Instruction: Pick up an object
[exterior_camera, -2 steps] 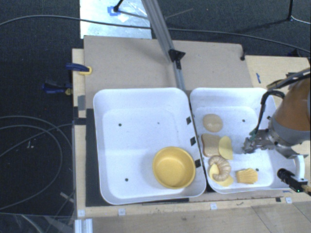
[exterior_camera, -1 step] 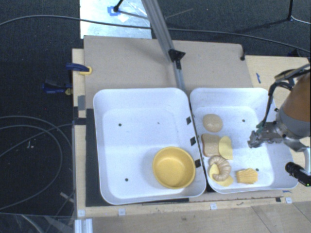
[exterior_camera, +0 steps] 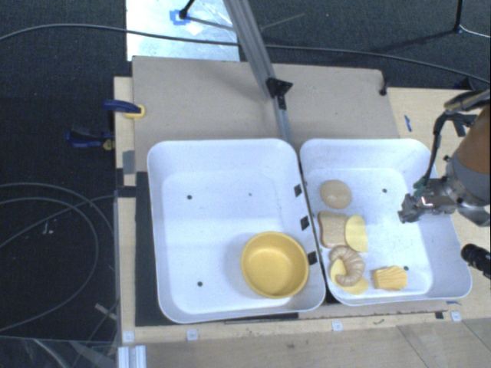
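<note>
gripper (exterior_camera: 412, 206): over right bin (exterior_camera: 383, 150), near its right wall
targets: food pieces cluster left of gripper, apart from it; ridged yellow piece (exterior_camera: 390, 278) nearest, below-left
fingers: too small and dark, cannot tell their spread
cut off: arm at frame's right edge
left bin (exterior_camera: 222, 156): holds yellow bowl (exterior_camera: 275, 263)

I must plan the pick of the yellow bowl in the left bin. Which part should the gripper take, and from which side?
Probably take the yellow bowl by its rim, from above: it sits upright and open, too wide to span. The upper-left rim faces bare bin floor; its lower right is close to the left bin wall.
</note>
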Robot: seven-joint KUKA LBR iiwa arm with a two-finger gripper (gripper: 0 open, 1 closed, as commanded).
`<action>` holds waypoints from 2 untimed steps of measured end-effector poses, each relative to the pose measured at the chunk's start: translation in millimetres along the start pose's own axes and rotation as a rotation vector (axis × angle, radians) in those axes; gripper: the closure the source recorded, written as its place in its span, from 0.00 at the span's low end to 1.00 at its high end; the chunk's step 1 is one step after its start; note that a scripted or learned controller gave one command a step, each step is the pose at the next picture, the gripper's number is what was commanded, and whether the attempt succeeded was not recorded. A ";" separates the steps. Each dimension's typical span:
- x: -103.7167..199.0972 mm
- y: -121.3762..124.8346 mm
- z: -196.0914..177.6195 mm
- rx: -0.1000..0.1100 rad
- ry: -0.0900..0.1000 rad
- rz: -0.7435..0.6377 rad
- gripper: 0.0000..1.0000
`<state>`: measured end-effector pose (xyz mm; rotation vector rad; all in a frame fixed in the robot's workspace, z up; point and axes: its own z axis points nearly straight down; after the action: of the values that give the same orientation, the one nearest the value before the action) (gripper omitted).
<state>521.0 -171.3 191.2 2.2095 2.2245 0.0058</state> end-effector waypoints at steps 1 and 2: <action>1.8 4.1 -43.6 0.001 0.000 0.000 1.00; 45.1 7.9 -43.0 0.005 0.003 -0.003 1.00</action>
<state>528.3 -126.0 234.1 2.2099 2.2320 0.0034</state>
